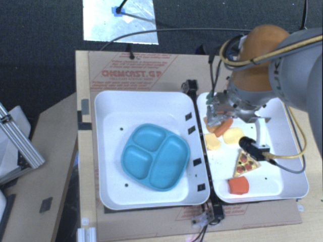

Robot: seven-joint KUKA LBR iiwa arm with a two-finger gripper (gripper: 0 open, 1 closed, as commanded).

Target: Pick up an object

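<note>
Probably the gripper (218, 116), low over the orange carrot-like piece (222, 127) in the right bin (298, 185), could nudge it against the yellow pieces (222, 138); whether the fingers are closed, I cannot tell

Even, bright overhead light — soft shadows, mild blur, glare on the foil sheet (120, 13).

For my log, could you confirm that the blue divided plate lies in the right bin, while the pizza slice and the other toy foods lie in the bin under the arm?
Not quite: the camera view shows the blue divided plate in the left bin. The pizza slice and the other toy foods do lie in the right bin, under the arm.
</note>
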